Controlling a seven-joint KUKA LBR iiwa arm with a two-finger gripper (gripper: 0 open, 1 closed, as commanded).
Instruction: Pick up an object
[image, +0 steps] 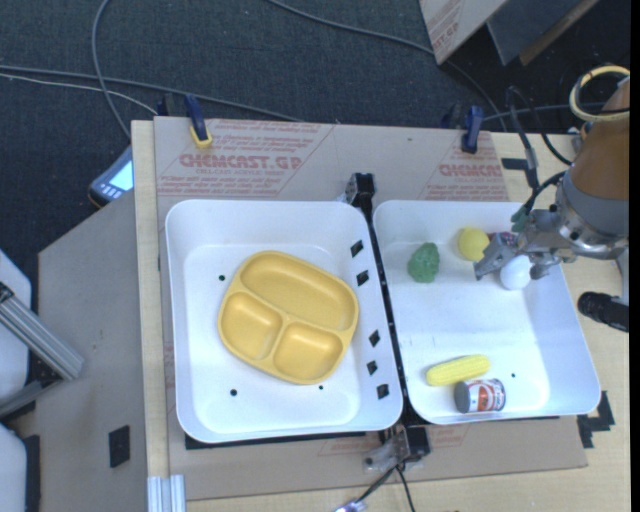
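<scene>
- Camera view, far left: dark floor with loose cables (100, 60) lies beyond the bench; nothing there bears on the pick.
- Left bin (190, 300) holds a yellow divided plate (288, 316), lying flat near the bin's middle, well apart from the arm.
- A row of small black clips (368, 310) runs along the wall where the two bins meet.
- Right bin (560, 340) carries the loose objects. At its far side sit a green lump (424, 262) and, just right of it, a yellow ball (473, 242).
- At its near side lie a yellow corn cob (457, 370) and a small can (481, 397), touching or nearly so.
- Gripper (505, 265) hangs low over the far right part of the right bin, just right of the yellow ball. A small white object (514, 274) sits right at its tip; I cannot tell whether the gripper has closed on it or merely stands beside it, and its opening is not readable from this angle.
- Arm (600, 170) rises from there toward the right edge, its orange band above the wrist.
- Risks, as I judge them: the white object is small and round-looking, so an off-centre close could squirt it sideways. The yellow ball is near enough to be nudged or caught alongside. A lift on a shallow hold could drop it back into the bin.
</scene>
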